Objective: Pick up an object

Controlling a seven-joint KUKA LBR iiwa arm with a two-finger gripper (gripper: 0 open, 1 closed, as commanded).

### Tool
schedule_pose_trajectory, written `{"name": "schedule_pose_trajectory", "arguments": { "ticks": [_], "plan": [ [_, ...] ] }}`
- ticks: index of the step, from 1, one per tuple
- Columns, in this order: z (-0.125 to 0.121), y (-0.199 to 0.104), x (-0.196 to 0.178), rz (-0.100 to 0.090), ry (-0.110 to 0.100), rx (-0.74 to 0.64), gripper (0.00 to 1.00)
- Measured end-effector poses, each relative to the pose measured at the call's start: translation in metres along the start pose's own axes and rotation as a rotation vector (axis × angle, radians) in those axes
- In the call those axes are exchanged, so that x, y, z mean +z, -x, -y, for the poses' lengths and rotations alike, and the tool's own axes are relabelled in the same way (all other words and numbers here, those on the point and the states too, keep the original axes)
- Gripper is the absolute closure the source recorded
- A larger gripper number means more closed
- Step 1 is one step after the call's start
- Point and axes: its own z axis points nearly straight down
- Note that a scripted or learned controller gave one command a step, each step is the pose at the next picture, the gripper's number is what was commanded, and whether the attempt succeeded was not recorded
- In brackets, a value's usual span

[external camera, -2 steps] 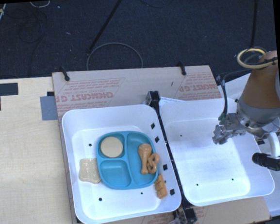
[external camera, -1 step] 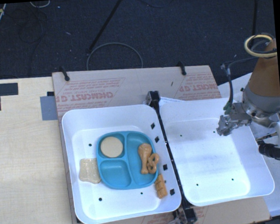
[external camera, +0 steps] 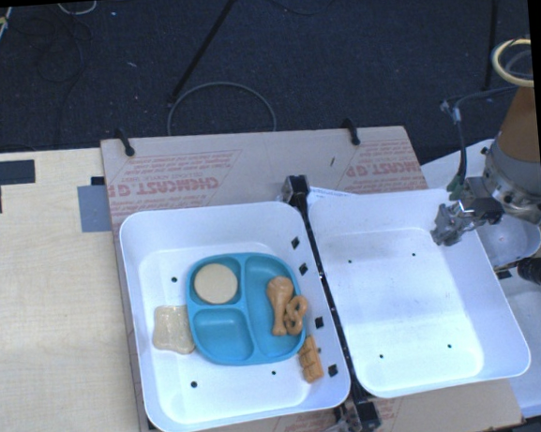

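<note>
I'd pinch the light, stiff-looking pretzel [external camera: 286, 305] across its middle, though I cannot tell how the gripper [external camera: 446, 224] is set.

You see the pale wood counter [external camera: 45, 324] carrying a printed cardboard sheet [external camera: 248, 170], and on that sheet two shallow white bins sit side by side, touching along their inner rims: the left bin [external camera: 164, 398] and the right bin [external camera: 489, 351].
</note>
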Motion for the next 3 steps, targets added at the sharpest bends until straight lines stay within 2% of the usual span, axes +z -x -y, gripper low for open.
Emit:
{"name": "schedule_pose_trajectory", "arguments": {
  "ticks": [1, 3],
  "plan": [
    [0.0, 0.001, -0.031, -0.001, -0.001, -0.001, 1.0],
    [0.021, -0.1, 0.008, -0.003, -0.008, -0.003, 1.0]
  ]
}}
